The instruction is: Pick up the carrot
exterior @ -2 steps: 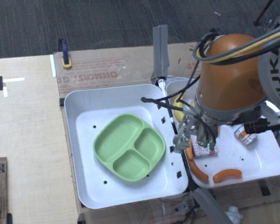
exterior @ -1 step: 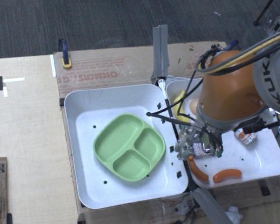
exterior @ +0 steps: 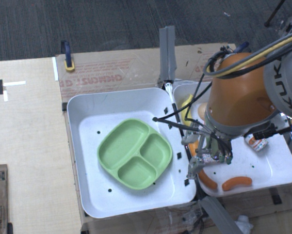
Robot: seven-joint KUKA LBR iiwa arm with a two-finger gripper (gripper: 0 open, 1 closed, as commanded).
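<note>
Pale wood bench [exterior: 25, 152] under dark carpet, two shallow white bins side by side. Short orange curved carrot [exterior: 208, 181] lies on the floor of the right-hand white bin [exterior: 282, 175], near its front-left corner, by the wall shared with the other bin. Two-finger gripper [exterior: 202, 164] hangs just at 12 o'clock of the carrot, very close above it; contact is unclear. Whether the pincer is spread or pressed together cannot be told, since cables and the wrist hide it. Nothing is visibly pinched.

Progress, judging by this: the approach looks done, the grasp and lift are left. The carrot sits flat on the bin floor, not raised.

Around it: a reddish-orange sausage-shaped piece [exterior: 237, 183] lies at 3 o'clock of the carrot, near but apart, and is easily mistaken for the target. A second small orange item [exterior: 192, 148] sits at 11 o'clock, partly hidden by the gripper. A yellow curved piece [exterior: 186, 104] lies farther off at 12 o'clock. A small white-and-red container [exterior: 256, 143] sits at 2 o'clock under the arm. The left-hand white bin [exterior: 92, 197] holds a light green three-compartment plastic plate [exterior: 134, 154], well apart at 9 o'clock.

Likely obstacles: the bin wall tight beside the carrot and the sausage piece nearby.
</note>
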